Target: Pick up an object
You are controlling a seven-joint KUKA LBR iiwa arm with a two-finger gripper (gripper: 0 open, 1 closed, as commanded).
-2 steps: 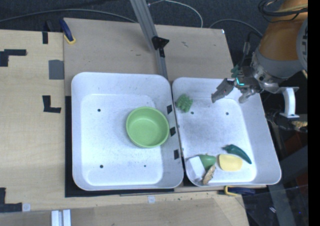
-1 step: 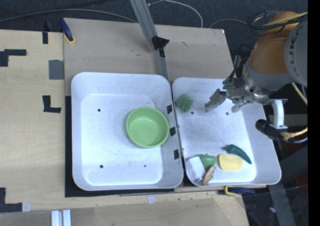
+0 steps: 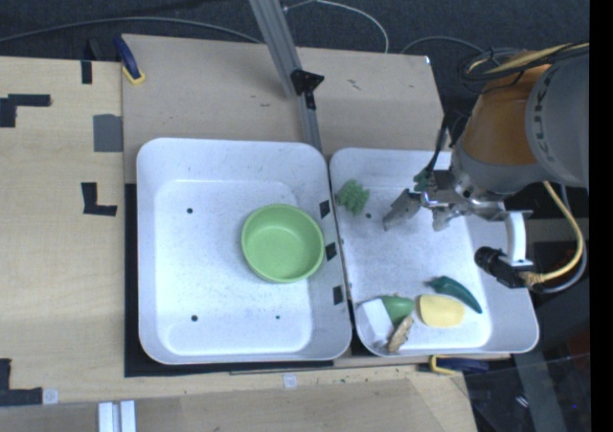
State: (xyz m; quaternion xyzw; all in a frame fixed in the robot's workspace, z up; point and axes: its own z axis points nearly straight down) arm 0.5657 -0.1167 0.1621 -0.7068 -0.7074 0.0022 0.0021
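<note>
Gripper position: above right bin, my fingers spread apart, holding nothing. Green broccoli piece lies near, toward the divider; yellow lemon sits well apart at the front wall.

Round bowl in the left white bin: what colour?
Light green, seen in the camera view: round bowl in the left white bin.

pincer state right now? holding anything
pincer: open, nothing between its fingers, over the right bin.
</note>
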